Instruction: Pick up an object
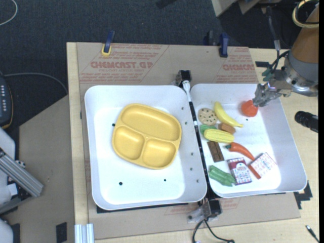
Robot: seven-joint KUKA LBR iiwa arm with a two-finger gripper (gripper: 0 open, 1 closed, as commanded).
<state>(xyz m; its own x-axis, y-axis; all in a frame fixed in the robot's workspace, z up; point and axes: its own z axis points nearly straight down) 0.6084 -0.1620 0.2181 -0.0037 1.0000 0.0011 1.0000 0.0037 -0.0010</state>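
Camera view shows you the right bin (pixel 283 135) with the gripper (pixel 263 96) near its far edge, just beside the small red-orange toy (pixel 248 108). You cannot tell the claw's state. The toy looks light, rounded, probably slippery; pinch across its middle.
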